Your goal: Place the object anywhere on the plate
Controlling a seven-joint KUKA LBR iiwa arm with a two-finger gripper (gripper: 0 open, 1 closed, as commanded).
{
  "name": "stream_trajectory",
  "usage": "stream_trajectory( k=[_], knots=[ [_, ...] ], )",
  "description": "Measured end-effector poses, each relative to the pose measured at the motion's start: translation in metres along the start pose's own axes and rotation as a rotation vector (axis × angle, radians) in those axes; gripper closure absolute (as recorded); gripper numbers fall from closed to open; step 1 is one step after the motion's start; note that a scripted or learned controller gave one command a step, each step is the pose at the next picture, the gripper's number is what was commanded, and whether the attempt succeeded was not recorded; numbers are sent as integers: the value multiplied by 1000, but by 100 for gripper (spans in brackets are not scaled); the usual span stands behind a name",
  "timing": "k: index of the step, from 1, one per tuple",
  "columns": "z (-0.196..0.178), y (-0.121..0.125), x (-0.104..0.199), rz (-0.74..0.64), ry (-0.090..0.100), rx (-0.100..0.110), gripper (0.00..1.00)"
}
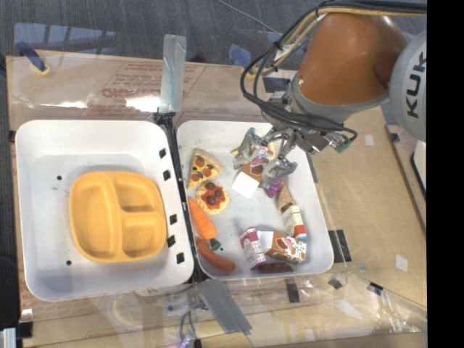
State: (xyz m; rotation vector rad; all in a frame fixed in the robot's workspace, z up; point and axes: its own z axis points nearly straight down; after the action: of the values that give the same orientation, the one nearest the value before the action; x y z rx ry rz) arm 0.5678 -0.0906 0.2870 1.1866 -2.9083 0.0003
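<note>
Step in hand, as I judge it: picking. The gripper (262, 156) is down in the upper part of the right bin (319, 216), its metal fingers straddling a small brown-and-white item (255, 170); I take that as the task's object, though I cannot confirm a grip, and whether the fingers are apart or together I cannot tell at this angle.

Next move, my estimate: secure the item, lift clear of the bin wall, carry left across the divider, release over the plate.

Left bin (43, 274):
- one yellow plate (116, 214), three compartments, sitting centre-left, nothing on it.

Right bin:
- two pizza slices (204, 168), upper left, just beside each other;
- white block (245, 186), touching the item under the gripper;
- small purple piece (272, 188), near the fingers;
- carrot (204, 221) and sausage (216, 258), along the left wall;
- red-and-white can (252, 246), lying tilted;
- brown carton (287, 246) and a bottle-like item (291, 216), lower right, crowded together.
</note>
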Motion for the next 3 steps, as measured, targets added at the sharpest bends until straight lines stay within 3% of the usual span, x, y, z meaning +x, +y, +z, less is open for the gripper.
stream_trajectory(
  k=[1,2,3],
  knots=[
    [69,101,1,-282,0,-4,100],
    [43,100,28,-58,-4,3,100],
    [64,102,13,65,0,-1,100]
  ],
)
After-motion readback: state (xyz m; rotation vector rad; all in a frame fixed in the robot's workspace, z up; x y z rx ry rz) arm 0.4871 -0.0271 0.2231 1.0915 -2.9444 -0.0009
